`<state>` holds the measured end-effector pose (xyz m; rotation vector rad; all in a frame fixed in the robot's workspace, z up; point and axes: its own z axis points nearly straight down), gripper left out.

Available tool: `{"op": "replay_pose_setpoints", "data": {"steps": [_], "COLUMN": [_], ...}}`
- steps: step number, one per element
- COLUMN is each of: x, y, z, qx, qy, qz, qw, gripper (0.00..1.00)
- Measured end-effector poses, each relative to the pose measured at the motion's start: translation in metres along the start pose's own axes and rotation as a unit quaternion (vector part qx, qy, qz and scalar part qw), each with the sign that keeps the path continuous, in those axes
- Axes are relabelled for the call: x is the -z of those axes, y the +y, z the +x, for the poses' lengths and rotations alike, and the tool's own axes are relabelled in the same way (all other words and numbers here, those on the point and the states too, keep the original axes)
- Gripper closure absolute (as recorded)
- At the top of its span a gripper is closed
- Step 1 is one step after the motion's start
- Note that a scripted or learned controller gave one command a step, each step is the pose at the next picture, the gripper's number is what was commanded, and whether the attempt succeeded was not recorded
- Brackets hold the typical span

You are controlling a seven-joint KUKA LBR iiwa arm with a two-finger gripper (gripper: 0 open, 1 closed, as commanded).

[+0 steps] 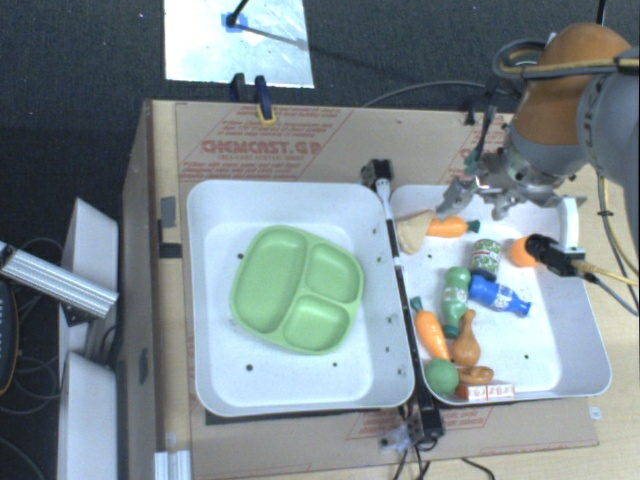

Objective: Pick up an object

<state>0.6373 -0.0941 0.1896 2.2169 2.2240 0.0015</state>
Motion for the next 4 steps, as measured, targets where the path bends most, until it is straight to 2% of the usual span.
{"op": "replay_pose_setpoints", "data": {"steps": [1, 2, 3, 4], "x": [-0.088, -0.108, -0.095, 0.043], "y": [-0.026, 0.020, 0.024, 0.033], "z": [-0.038, -0.028, -0.025, 0.057], "qx": [0.000, 0.000, 0.001, 0.001], "qy": [0.000, -0.002, -0.001, 0.001], "qz": [-0.001, 0.009, 0.001, -0.003], "qw": [1.0000, 1.0000, 1.0000, 1.0000], "gripper": [0.00, 0.00, 1.00, 1.00]}}
